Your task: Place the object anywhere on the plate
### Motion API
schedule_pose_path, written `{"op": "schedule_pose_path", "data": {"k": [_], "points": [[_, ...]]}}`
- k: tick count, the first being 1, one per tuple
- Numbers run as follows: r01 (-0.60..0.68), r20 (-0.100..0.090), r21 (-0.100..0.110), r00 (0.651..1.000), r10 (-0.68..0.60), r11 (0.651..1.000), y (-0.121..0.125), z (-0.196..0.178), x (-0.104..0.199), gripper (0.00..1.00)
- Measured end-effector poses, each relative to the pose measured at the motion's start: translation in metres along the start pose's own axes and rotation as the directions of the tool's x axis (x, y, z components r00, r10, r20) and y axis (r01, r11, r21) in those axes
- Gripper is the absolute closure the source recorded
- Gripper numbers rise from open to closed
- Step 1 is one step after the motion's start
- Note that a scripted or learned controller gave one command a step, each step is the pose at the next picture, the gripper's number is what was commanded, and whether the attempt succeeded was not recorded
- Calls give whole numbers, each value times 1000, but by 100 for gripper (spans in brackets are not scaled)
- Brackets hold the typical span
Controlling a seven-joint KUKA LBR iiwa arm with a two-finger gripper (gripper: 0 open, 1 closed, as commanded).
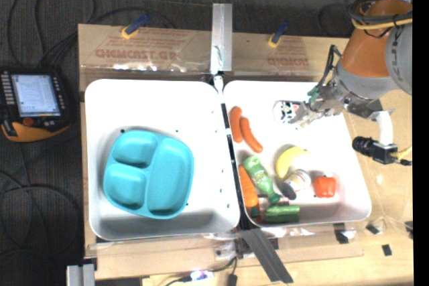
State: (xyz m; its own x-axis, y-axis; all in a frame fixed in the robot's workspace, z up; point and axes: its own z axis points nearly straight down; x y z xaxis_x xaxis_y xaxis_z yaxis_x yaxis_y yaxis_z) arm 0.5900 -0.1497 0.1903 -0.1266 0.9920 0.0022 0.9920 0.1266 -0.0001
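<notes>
A turquoise divided plate (149,173) lies in the left bin (107,97). My gripper (310,109) hangs over the far right part of the right bin (348,144). A small black-and-white object (288,110) sits just left of the gripper, very close to it; whether they touch I cannot tell. Further down the right bin are two orange sausages (245,128), a yellow banana (289,159), a green cucumber (258,174), a carrot (248,194), a red pepper (324,186), a small can (299,180) and another green vegetable (281,213).
The two bins meet at a raised divider (224,144) between plate and objects. A black tablet (33,100) lies off the bench to the left. Cardboard and clamps (137,25) line the far edge.
</notes>
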Motion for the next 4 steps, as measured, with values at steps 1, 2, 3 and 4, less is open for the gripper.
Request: {"op": "schedule_pose_path", "data": {"k": [1,2,3,4], "points": [[333,3,1,943,-333,943,17,-49,69,100],[333,2,1,943,-333,943,17,-49,69,0],[335,2,0,942,-335,942,18,-57,70,100],[497,1,2,868,-497,868,-6,-83,149,100]]}}
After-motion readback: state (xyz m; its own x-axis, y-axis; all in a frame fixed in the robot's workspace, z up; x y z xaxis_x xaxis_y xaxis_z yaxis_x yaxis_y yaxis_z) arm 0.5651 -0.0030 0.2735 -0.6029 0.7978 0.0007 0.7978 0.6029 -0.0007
